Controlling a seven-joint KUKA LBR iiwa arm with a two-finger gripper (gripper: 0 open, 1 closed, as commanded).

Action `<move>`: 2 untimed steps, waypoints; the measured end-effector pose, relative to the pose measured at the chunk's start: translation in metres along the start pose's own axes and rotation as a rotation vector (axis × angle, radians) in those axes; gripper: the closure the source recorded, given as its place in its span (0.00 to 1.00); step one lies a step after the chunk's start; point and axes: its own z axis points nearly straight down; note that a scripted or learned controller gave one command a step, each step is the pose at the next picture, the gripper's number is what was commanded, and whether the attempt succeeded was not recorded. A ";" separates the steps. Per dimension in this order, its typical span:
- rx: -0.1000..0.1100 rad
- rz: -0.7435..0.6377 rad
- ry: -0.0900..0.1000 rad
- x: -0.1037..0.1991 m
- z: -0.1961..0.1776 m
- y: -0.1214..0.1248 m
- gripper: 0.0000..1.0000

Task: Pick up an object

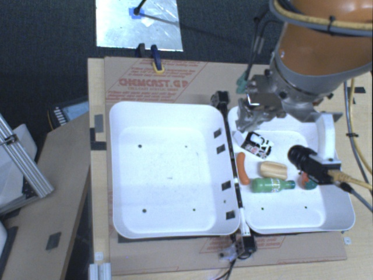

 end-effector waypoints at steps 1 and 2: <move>0.003 0.003 -0.002 0.000 0.010 0.001 1.00; -0.002 0.000 0.001 0.018 -0.048 0.001 1.00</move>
